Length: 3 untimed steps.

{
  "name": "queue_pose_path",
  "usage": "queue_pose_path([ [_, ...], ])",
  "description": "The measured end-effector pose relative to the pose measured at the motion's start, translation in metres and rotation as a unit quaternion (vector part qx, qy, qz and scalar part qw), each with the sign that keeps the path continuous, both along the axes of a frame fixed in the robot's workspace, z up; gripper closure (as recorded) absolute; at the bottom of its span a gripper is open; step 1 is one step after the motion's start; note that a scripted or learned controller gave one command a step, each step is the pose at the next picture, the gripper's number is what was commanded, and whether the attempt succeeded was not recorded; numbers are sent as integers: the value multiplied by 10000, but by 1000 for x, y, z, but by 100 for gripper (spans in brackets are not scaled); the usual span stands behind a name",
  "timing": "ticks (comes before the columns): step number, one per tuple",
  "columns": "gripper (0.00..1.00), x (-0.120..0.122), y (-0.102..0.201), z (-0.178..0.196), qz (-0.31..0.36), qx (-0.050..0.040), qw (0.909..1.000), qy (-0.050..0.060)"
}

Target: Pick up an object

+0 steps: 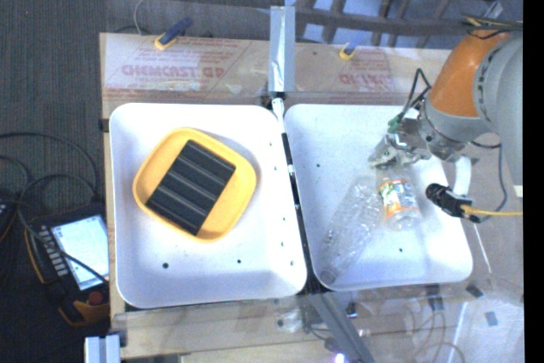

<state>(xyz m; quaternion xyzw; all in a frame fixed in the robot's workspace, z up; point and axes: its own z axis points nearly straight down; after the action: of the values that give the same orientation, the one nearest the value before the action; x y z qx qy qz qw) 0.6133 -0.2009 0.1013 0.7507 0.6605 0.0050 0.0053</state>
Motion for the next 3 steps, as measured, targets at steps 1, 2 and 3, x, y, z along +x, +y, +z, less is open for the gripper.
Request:
queue_pose_path([
  [1, 100, 8, 28, 97, -68, 1, 9999, 80],
  [2, 100, -2, 45, 36, 113, 0, 9999, 93],
  [3, 100, 52, 115, 92, 401, -2, 9992, 81],
])
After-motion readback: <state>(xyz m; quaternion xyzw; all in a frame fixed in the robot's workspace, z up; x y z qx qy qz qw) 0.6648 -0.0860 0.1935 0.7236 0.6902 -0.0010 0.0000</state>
